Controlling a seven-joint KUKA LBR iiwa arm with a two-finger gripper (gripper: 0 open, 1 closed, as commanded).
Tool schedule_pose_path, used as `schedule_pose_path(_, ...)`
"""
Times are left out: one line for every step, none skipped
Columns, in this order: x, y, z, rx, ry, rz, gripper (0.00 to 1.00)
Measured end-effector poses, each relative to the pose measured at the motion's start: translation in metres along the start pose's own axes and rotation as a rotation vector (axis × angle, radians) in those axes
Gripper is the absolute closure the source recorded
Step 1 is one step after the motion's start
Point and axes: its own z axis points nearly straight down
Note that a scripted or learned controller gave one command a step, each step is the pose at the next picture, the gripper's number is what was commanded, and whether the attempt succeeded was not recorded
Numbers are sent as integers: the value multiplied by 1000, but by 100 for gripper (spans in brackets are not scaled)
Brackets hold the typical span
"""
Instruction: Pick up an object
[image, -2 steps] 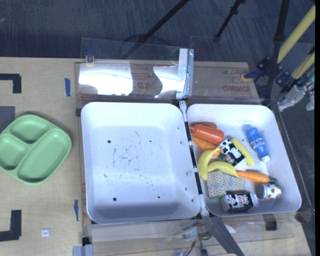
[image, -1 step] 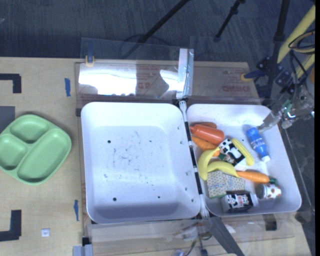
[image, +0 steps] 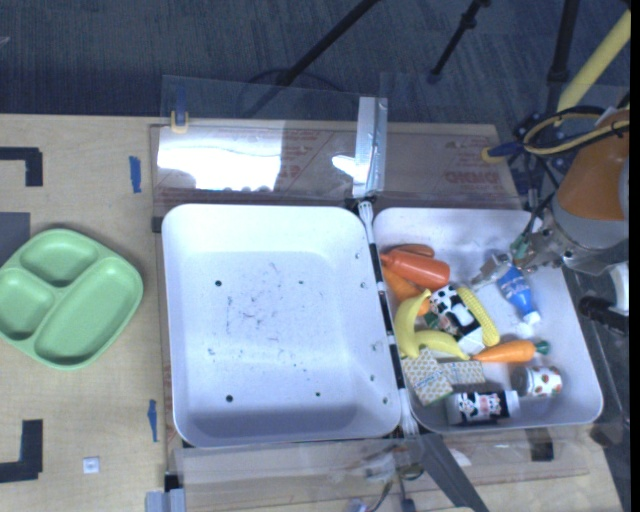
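Currently the arm (image: 592, 190) is reaching into the right bin (image: 585, 350); whether its end effector (image: 527, 247) is parted or closed I cannot tell. Banana (image: 420, 335), orange bottle (image: 413, 266), toy carrot (image: 506, 351) and blue tube (image: 517, 294) are lying clustered there. The tube, just beside the end effector, is likely light and slippery; grip mid-body. Left bin (image: 270, 320) is sitting on the wooden tabletop (image: 80, 160) beside a green divided plate (image: 66, 297).
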Motion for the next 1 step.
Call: schedule_pose_path(-3, 0, -11, -1, -7, 1, 100)
